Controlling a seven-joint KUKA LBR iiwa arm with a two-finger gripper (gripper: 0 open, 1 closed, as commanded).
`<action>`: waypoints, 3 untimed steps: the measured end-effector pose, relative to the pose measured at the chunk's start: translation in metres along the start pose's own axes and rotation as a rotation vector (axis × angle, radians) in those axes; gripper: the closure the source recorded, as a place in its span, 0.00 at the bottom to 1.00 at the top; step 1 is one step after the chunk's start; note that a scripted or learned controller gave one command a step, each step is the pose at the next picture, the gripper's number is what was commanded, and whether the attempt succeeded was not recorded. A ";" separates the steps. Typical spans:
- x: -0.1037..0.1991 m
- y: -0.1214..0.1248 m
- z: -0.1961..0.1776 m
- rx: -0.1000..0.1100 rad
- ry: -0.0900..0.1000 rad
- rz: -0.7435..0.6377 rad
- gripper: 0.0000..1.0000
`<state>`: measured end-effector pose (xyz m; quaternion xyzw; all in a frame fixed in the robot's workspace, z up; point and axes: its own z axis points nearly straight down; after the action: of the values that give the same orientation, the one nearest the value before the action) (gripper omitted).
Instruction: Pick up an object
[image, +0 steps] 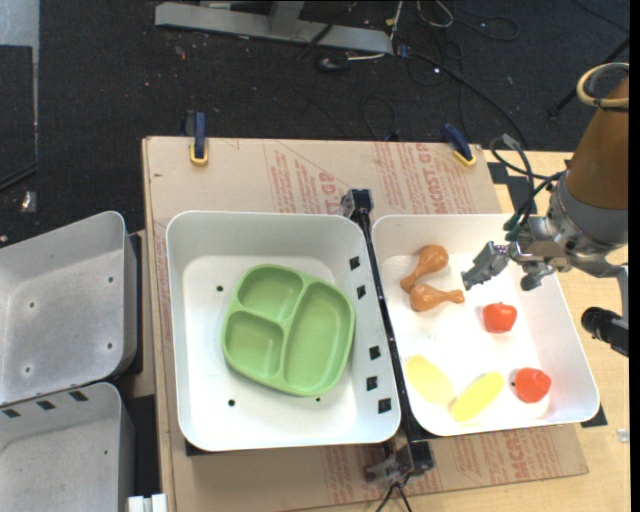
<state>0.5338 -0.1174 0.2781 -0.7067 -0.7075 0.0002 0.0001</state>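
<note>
Far to the left of the pincer, in the left bin (190, 330), a green divided plate (288, 328) lies flat with its three compartments facing up. A row of black clips (372, 350) runs along the seam where the left bin meets the right bin (560, 320). Just left of the pincer, two brown drumstick-shaped toys (430, 280) lie close together, one angled above the other. Below and to the left of the pincer, two yellow pieces (452, 388) rest near the front wall of the right bin. The pincer (509, 266) hangs above the right bin's upper middle; its two dark fingers (484, 268) stand spread apart, with nothing between them. Directly below the pincer, and apart from it, sits a red tomato-like toy (499, 318). Further below and slightly right, a second red toy (531, 384) lies near the bin's front right corner. Right of the pincer rises the grey arm (600, 190).
</note>
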 end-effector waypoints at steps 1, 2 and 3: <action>-0.004 -0.001 0.063 0.005 0.001 0.004 0.00; -0.001 -0.005 0.107 0.005 0.001 0.003 0.00; -0.006 0.000 0.167 0.004 0.001 0.003 0.00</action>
<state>0.5336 -0.1239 0.1107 -0.7079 -0.7063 0.0014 0.0018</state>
